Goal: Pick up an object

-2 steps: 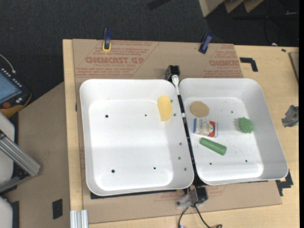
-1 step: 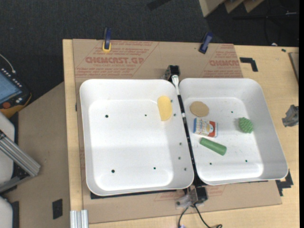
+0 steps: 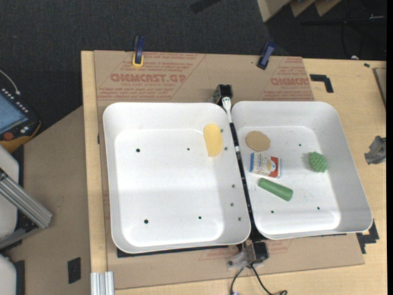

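- The step in hand looks like the very start: nothing is lifted, and every candidate lies flat in the two white bins on the worktop [image 3: 184, 72].
- The right bin [image 3: 344, 165] holds four things: a round tan disc [image 3: 258, 141] near its upper left, a small printed packet [image 3: 265, 165] just below the disc, a green cylinder [image 3: 275, 189] lying aslant just below the packet, and a green knobbly piece [image 3: 317, 161] well apart to the right.
- The left bin [image 3: 166, 189] holds one yellow oblong piece [image 3: 213, 139], close to the wall it shares with the other bin.
- A grey shape [image 3: 375, 150] at the right edge may be part of the arm, but it is cut off; whether the jaws are spread or pressed together I cannot tell.
- The next move, as I judge it, calls for choosing one target and coming down over it. The green knobbly piece stands clear of its neighbours and seems the easiest. The disc, packet and cylinder sit close together, so the jaws could nudge a neighbour.
- The yellow piece lies near the bin wall, which may crowd a descent.
- The packet's printing is too small to read.
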You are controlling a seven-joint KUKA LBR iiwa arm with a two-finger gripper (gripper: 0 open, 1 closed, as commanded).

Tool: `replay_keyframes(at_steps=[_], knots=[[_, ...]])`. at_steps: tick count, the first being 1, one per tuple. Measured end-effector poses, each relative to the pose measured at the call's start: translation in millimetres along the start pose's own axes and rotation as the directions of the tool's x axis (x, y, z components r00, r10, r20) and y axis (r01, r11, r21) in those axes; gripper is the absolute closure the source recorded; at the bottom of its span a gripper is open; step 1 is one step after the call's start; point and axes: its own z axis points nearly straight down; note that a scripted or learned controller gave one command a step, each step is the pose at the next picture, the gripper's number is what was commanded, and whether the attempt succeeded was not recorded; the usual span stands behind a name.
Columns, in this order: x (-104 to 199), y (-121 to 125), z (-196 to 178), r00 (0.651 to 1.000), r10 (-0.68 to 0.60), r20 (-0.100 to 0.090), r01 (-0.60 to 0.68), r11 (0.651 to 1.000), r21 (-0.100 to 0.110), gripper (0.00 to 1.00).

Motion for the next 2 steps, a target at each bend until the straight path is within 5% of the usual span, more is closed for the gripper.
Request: replay_keyframes(at_steps=[2], knots=[[0.0, 0.0, 0.3, 1.000, 0.000, 0.000, 0.000, 1.000, 0.000, 1.00]])
